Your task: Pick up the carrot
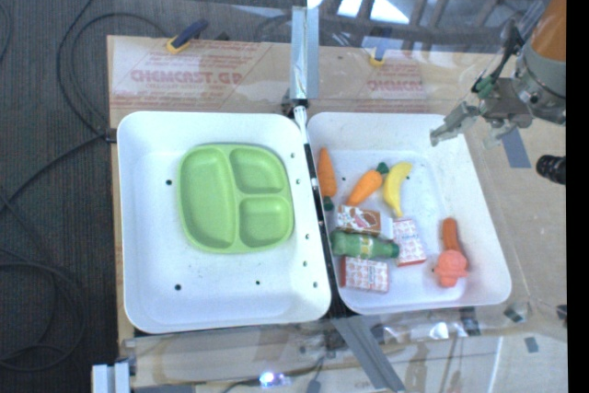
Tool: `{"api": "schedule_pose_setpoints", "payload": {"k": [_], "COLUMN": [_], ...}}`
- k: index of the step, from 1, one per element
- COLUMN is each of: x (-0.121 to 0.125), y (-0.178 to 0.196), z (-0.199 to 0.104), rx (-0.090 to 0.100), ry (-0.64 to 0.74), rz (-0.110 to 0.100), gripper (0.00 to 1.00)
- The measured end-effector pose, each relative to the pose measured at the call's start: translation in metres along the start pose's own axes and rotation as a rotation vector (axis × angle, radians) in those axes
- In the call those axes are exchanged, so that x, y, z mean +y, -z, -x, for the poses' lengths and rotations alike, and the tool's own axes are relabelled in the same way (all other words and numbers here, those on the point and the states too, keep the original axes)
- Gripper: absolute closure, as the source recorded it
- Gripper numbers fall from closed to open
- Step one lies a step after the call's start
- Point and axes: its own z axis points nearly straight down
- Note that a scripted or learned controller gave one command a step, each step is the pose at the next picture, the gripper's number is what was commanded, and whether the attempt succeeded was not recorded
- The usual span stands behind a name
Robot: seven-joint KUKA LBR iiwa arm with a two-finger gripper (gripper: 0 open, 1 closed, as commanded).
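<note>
The carrot (364, 187), short and orange with a green top, lies tilted in the right bin (488, 225), just left of a yellow banana (398, 187). A longer orange piece (326, 172) lies along that bin's left wall. My gripper (474, 141) hangs over the bin's upper right corner, well right of and above the carrot. Its fingers are spread apart and hold nothing.
The right bin also holds a green bottle (363, 245), three small cartons (359, 219) (409, 243) (366, 274), a red sausage (449, 233) and a pink lump (450, 268). A green divided plate (236, 198) sits in the left bin (147, 290).
</note>
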Motion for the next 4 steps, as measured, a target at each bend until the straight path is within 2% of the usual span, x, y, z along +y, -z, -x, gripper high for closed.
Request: {"api": "schedule_pose_setpoints", "payload": {"k": [1, 2, 3, 4], "x": [0.021, 0.025, 0.025, 0.002], "y": [-0.118, -0.187, -0.179, -0.095], "z": [-0.032, -0.066, -0.066, -0.133], "rx": [-0.001, -0.006, -0.005, -0.001], "ry": [0.038, 0.118, 0.119, -0.080], "rz": [-0.001, 0.011, 0.011, -0.001], "gripper": [0.00, 0.00, 1.00, 1.00]}}
